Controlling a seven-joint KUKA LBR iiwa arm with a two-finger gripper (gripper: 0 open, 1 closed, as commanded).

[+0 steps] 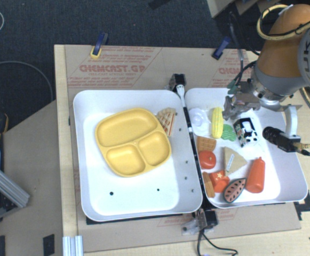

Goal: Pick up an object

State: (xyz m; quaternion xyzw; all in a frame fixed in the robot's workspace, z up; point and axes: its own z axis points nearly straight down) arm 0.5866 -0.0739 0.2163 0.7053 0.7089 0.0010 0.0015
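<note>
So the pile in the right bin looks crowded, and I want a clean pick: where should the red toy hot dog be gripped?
Grip the red toy hot dog across its narrow middle, from above. It lies lengthwise with bare bin floor on its right.

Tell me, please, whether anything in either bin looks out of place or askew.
One thing: the waffle-like toy wedge in the left bin leans tilted against the yellow divided plate's rim instead of lying flat.

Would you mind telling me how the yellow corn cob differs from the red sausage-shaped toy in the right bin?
The yellow corn cob lies near the bin's far side beside the gripper; the red sausage-shaped toy lies near the front. The corn is yellow and smaller; the sausage is red and longer. Both are elongated toy foods, lying roughly lengthwise.
</note>
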